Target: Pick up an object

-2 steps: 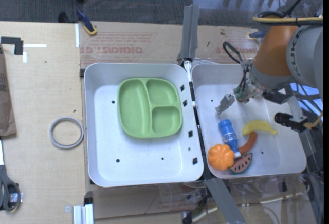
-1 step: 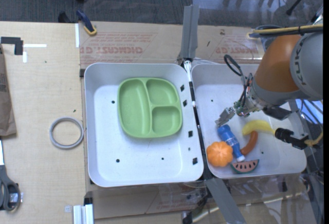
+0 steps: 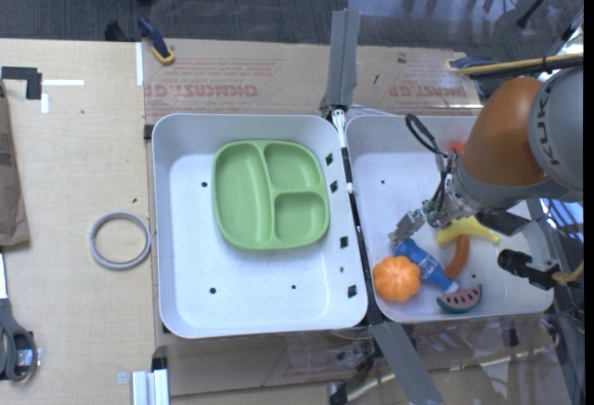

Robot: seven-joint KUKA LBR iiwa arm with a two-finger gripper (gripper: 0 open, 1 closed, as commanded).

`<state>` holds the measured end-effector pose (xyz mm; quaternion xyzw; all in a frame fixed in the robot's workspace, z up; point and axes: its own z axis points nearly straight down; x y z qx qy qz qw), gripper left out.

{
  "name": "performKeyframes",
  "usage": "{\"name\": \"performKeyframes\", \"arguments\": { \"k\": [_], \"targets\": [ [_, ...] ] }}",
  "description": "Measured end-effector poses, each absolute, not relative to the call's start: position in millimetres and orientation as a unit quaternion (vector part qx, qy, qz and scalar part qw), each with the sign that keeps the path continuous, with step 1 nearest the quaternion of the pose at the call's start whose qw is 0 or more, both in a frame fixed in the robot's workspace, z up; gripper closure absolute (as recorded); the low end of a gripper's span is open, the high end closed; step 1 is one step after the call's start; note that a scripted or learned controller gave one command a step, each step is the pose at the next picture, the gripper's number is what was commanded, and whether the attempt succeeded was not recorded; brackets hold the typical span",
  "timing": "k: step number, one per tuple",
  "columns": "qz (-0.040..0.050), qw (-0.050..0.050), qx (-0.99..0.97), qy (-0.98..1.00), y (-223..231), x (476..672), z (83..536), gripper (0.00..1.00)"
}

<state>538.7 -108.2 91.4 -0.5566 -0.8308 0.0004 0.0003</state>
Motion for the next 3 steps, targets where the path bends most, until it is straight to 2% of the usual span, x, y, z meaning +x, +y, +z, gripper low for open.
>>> {"name": "performKeyframes", "arguments": {
  "k": [1,2,3],
  "targets": [
    [0.0004,0.001,-0.570,-0.821,-103,510.2,91,0.00],
    [0.0007,0.000,-0.660,-0.752,-107,571.1,91,0.00],
    [0.0010,0.001,-0.664,-0.748,-113,535.8,91,0.00]
  ]
}}
